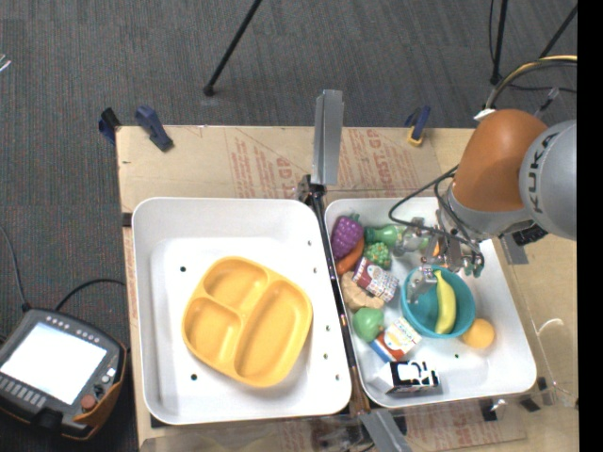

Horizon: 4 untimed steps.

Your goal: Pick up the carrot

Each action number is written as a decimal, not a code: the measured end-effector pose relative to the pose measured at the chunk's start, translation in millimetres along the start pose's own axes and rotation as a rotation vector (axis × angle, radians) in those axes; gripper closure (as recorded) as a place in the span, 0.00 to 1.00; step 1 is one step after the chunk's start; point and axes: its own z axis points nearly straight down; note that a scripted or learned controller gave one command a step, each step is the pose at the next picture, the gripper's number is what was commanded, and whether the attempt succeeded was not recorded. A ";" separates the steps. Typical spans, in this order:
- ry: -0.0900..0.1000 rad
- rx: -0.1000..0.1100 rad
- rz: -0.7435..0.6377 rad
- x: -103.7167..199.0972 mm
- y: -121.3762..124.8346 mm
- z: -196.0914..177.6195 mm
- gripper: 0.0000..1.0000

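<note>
Carrot (349, 261) is lying at the right bin's (509, 299) left wall, under the purple grapes (346, 234), long axis slanting up-right. Gripper (435, 273) is hanging well to its right, over the blue bowl (421, 314); finger state unreadable.

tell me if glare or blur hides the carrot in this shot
Camera view: lighting is even and soft, with no harsh glare on the white bins; the carrot is a small orange sliver at the right bin's left wall, partly covered by the grapes, so clutter hides it, not glare; the image is slightly soft overall, and the gripper over the bowl is too blurred for detail.
</note>
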 end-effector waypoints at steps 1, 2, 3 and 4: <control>-0.020 -0.001 -0.097 -18.2 -39.7 -35.8 0.00; -0.038 0.000 -0.088 -31.8 -55.1 -15.8 0.00; -0.032 -0.002 0.005 -24.8 -57.6 -13.4 0.00; -0.028 -0.004 0.038 -26.5 -57.0 -13.0 0.00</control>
